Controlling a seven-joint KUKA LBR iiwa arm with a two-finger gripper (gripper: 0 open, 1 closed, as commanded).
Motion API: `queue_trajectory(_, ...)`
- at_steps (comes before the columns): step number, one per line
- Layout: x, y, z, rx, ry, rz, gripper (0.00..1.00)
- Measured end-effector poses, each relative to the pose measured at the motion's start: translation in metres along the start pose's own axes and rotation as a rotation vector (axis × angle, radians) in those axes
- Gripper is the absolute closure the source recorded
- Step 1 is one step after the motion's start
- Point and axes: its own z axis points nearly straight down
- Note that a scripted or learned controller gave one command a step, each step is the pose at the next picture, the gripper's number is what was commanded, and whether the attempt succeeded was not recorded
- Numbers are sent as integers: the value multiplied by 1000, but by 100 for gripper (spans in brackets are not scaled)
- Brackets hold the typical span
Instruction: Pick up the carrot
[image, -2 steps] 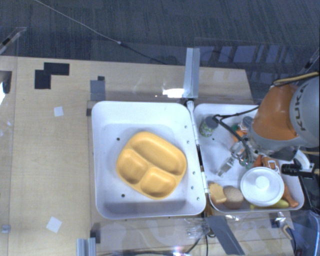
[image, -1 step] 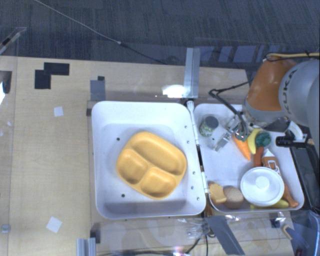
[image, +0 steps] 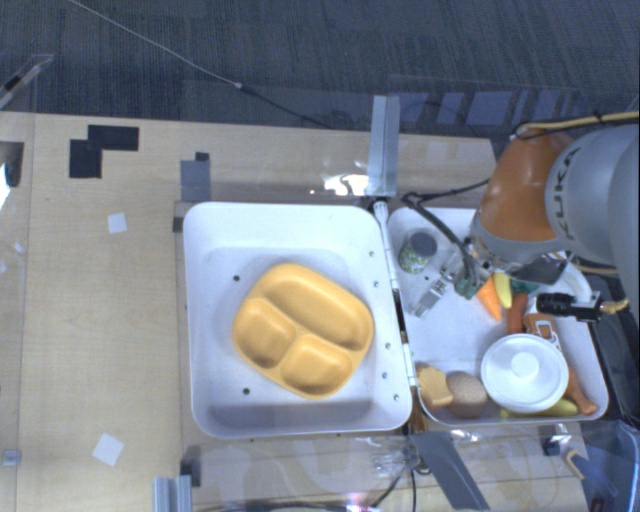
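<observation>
The carrot (image: 489, 299) lies in the right bin (image: 455, 325), just beside a yellow item (image: 503, 290) and near the white bowl (image: 524, 372). The hand (image: 462, 283) hangs just left of it; its grip I cannot tell.

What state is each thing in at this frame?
Carrot: lying in the right bin, beside the gripper, not visibly gripped.
Gripper: low in the right bin.
Yellow tray: upright, sections bare, in the left bin.
White bowl: upright in the right bin.
Can: upright.
</observation>
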Motion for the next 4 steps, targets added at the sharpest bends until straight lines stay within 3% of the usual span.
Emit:
queue_trajectory(1,26,80,-101,-4,-1,141,0)
queue_trajectory(2,39,104,-97,1,2,-6,0)
queue_trajectory(3,13,100,-96,4,3,544,0)
queue_trajectory(4,-23,77,-97,4,2,713,0)
